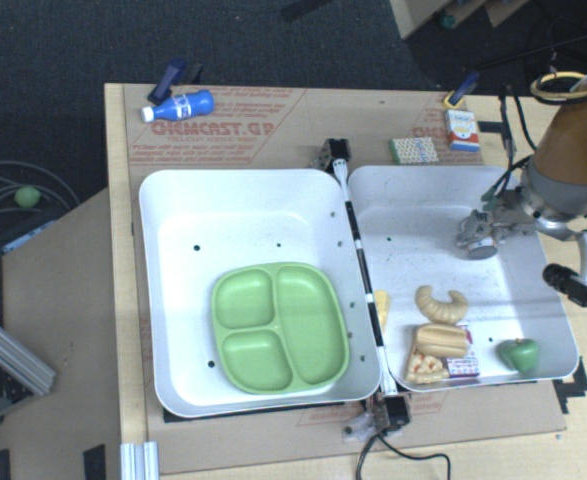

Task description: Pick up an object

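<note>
On the bench, two white bins side by side. Left bin (173, 218) has a green divided plate (278, 326) lying flat in its near half. Right bin (413, 193) holds toy food bunched at its near edge: croissant (442, 303), hot dog (441, 341) just below it and touching, pizza slice (425, 369) under that, small red-and-white packet (463, 368) just beside the pizza, green pepper (519, 353) apart in the near right corner. Arm (571, 158) comes in from the right; gripper (478, 236) sits low over the far part of the right bin, over bare floor, well apart from the food pile. Nothing seen between its fingers; can't tell if they're apart or together. Nothing lies between gripper and food. Outside the bins on the bench: blue-and-white bottle (178, 106) at far left, small cards (415, 149) and a box (461, 128) behind the right bin.
</note>
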You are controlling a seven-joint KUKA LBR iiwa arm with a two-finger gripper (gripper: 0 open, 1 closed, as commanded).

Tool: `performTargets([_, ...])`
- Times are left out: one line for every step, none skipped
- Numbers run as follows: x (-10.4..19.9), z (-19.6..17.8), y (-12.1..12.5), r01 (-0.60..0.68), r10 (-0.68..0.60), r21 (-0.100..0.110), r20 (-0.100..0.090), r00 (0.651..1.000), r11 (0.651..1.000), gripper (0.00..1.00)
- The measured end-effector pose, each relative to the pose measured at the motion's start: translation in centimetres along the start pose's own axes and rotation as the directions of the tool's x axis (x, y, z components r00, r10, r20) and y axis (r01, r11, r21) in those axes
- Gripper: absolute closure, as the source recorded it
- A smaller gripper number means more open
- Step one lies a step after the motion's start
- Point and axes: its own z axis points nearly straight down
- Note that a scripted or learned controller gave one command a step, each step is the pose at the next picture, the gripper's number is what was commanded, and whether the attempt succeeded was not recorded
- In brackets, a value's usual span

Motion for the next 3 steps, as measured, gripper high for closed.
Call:
performTargets([5.1, -5.4, -3.9, 0.0, 0.0, 0.005, -0.004, 1.0, 1.0, 1.0])
performTargets([7.3, -8.3, -4.4, -0.001, 0.001, 0.002, -0.002, 1.0, 1.0, 1.0])
performTargets([15.3, -11.3, -0.8, 0.0, 0.0, 0.002, -0.004, 1.0, 1.0, 1.0])
